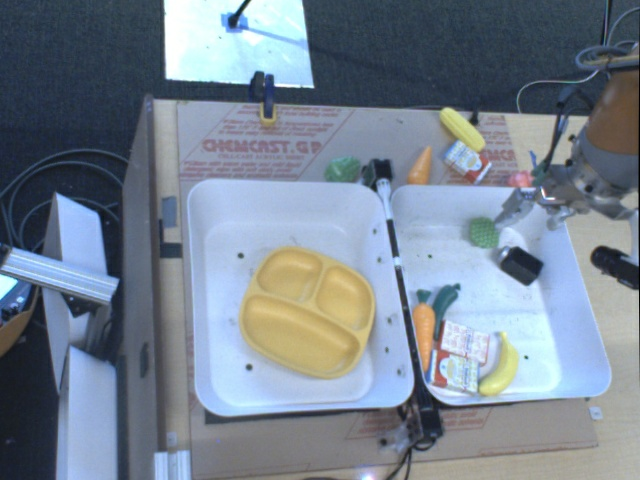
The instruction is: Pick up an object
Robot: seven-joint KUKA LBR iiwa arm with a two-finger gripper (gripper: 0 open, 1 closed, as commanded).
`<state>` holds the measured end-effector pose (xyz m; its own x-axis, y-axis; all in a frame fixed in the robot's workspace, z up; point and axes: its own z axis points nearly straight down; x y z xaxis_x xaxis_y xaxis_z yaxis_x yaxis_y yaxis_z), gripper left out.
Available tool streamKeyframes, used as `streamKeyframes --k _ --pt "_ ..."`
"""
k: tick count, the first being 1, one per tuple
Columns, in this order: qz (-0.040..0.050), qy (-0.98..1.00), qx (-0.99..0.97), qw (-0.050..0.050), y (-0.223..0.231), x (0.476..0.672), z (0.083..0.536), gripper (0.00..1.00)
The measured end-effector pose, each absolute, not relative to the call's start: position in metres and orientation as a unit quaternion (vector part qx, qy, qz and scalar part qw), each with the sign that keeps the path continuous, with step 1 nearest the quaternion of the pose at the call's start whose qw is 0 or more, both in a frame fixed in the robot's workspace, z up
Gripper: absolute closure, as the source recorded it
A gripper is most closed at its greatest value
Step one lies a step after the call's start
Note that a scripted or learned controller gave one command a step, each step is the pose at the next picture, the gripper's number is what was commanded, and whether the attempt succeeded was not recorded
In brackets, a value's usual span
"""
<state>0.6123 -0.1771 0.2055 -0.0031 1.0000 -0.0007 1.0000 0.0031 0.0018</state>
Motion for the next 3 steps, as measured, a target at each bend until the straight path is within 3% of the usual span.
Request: streamKeyframes --k 1,2,3 --pt "-0.0012 0.707 0.707 -0.001 -0.208 0.634 0.078 0.00" --pt "0.0023 0.711 0.704 0.002 -0.144 0.663 0.086 0.00" --pt "0.0019 0.710 0.705 0.003 -0.149 0.663 0.097 1.00"
